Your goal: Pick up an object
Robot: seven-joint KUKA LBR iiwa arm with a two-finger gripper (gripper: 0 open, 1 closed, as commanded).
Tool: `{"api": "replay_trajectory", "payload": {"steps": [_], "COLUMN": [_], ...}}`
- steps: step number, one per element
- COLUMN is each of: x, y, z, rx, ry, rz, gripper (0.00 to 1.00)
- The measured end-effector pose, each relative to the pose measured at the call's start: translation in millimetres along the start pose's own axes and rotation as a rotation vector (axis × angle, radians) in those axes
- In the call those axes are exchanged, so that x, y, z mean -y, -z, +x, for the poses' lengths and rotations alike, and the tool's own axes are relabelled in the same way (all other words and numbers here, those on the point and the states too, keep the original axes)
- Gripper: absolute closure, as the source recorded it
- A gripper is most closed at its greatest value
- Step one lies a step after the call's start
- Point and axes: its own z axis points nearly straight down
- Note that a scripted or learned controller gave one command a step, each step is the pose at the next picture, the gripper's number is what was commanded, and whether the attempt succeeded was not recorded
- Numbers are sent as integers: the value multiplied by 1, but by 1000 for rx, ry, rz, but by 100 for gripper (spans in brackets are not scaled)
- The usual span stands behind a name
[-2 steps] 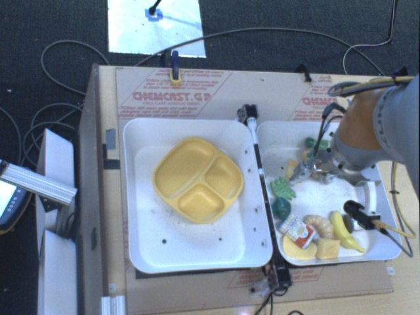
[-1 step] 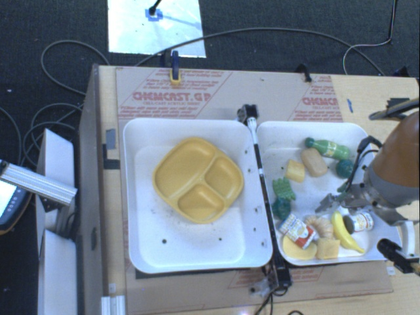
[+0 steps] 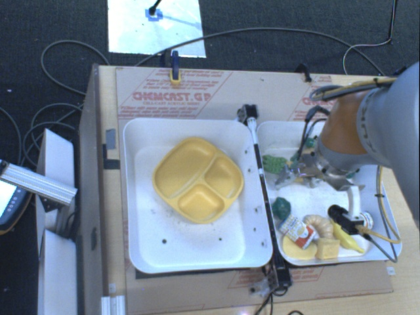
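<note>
Camera view: arm (image 3: 367, 126) low over right bin (image 3: 387, 205)

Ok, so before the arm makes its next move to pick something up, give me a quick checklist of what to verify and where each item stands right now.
1. Gripper is over the right bin, where the small objects lie: ok.
2. Something is held between the fingers: cannot tell, the wrist hides them.
3. A target is close: ok, the green leafy piece lies just left of the gripper.
4. Other items are within the bin: ok, the dark green piece, small carton and banana lie near its front edge.
5. Left bin contents: the yellow divided plate lies flat inside it, apart from the arm: ok.
6. Cables near the wrist are free of snags: cannot tell.
</note>
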Motion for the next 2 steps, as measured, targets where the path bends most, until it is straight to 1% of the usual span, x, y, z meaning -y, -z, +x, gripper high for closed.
{"api": "replay_trajectory", "payload": {"steps": [1, 2], "x": [-61, 11], "y": [0, 11], "z": [-49, -50], "rx": [3, 2], "ry": [0, -2], "rz": [-1, 0], "gripper": [0, 0]}}
